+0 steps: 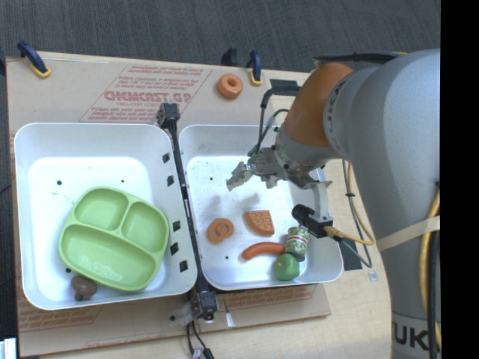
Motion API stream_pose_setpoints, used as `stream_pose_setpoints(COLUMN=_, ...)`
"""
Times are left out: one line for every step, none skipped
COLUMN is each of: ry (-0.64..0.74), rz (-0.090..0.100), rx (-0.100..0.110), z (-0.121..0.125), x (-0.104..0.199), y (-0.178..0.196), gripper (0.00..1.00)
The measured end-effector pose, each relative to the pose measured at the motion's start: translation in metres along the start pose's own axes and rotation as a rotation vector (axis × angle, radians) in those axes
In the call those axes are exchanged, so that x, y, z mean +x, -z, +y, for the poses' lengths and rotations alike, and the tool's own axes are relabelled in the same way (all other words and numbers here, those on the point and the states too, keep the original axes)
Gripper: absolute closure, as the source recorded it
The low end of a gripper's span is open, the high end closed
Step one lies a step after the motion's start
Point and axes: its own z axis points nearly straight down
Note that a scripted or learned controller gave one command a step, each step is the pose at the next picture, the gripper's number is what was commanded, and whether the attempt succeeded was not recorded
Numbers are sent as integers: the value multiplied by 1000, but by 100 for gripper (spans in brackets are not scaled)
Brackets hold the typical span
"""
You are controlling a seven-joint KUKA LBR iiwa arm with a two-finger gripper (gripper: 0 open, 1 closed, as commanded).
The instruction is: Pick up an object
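The pick is not yet made, as far as this view is showing. The grey arm is reaching in from the right and holding its pincer [241, 175] over the upper part of the right-hand bin [196, 200], above bare white floor. Its fingers are looking spread apart with nothing between them, though the tips are small and dark against the wrist, so that reading is only probable.

The likely candidates are all lying lower in the same bin, untouched: an orange ring [220, 230], a waffle-shaped piece [259, 222] just beside it, a red sausage-like piece [262, 250] below, then a green ball [286, 268] touching a small patterned can [298, 242] in the corner nearest the arm. None of them is sitting under the pincer; the ring and waffle piece are lying nearest to it.

The left-hand bin [22, 200] is carrying a green divided plate [112, 238] with a small brown object [84, 286] at its lower edge. A second orange ring [230, 86] is resting on the surface beyond the bins.

So everything is remaining: choosing one item, moving over it, descending, closing and lifting. I am judging the task to be at its start or between attempts.
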Motion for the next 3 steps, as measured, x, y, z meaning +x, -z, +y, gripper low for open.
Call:
stream_pose_setpoints(ry=-10, rz=0, rx=5, z=-57, x=21, y=-22, gripper=0)
stream_pose_setpoints(ry=-6, rz=-1, rx=4, z=-56, x=20, y=-11, gripper=100)
stream_pose_setpoints(ry=-5, rz=-2, rx=5, z=-56, x=20, y=-12, gripper=0)
